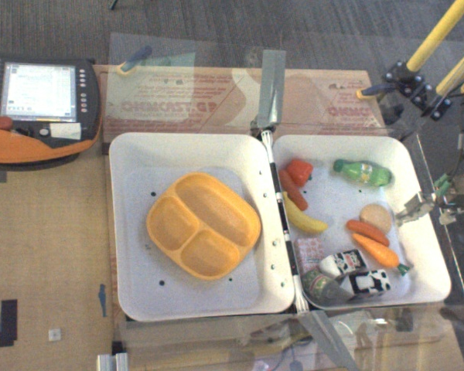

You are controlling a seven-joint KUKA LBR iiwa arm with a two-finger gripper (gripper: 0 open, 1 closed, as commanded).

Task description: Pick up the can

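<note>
Right bin (429, 280) bench scene: can (319, 284) lies untouched at its front-left corner; gripper (417, 205) is seen at the bin's right rim, jaw state cannot be told; pick not started.

One fixed overhead camera looks down slantwise on both bins (131, 207).

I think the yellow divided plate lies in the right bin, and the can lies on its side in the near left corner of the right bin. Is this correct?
Not quite. The camera view shows the yellow divided plate in the left bin, not the right one. The rest holds: the can lies on its side in the near left corner of the right bin.
</note>
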